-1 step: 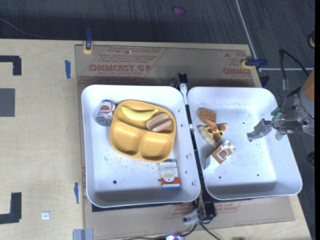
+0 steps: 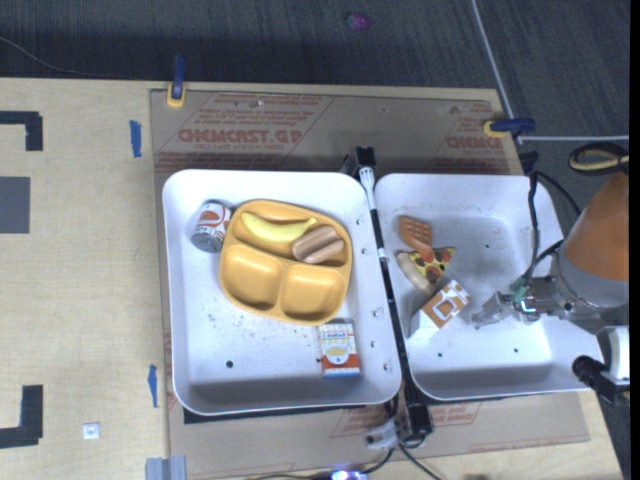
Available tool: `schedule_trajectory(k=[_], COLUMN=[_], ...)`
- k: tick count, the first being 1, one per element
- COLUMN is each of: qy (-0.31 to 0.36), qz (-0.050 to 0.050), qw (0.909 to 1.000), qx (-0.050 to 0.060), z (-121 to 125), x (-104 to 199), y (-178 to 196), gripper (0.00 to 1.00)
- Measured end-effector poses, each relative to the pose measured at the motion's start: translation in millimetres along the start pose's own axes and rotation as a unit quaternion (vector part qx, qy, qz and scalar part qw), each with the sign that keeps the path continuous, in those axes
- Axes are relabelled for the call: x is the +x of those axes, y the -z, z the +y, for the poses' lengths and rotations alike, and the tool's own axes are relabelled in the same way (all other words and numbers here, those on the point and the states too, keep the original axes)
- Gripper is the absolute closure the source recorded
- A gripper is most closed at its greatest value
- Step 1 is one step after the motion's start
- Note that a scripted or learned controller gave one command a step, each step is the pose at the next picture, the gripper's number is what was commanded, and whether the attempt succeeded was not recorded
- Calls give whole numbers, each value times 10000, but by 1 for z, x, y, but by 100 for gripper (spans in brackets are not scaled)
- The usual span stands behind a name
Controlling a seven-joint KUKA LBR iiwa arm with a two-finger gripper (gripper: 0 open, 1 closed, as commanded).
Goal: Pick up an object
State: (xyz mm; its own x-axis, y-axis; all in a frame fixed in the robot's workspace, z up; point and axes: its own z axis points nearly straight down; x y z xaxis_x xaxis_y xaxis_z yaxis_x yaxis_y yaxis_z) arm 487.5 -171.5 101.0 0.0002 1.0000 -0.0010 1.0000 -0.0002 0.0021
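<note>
I am hovering my gripper (image 2: 490, 313) in the right bin (image 2: 520, 373), grip state I cannot tell; the small carton (image 2: 445, 305) at nine o'clock wants a level, centred approach.

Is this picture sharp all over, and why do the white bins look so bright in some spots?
In the camera view, the left bin and right bin are evenly lit, with pale glare along their rims; the yellow tray has a soft sheen and casts little shadow; the gripper and the small items beside it look slightly soft; the dark floor at the top shows little detail.
</note>
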Motion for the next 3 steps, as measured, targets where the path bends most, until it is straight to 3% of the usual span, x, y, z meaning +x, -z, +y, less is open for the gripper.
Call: schedule_trajectory(k=[2, 3], qy=[-18, -35], qz=[-48, -85], qw=[10000, 9999], qx=[-69, -116], z=[-4, -2], x=[68, 65], y=[-12, 0], gripper=[0, 100])
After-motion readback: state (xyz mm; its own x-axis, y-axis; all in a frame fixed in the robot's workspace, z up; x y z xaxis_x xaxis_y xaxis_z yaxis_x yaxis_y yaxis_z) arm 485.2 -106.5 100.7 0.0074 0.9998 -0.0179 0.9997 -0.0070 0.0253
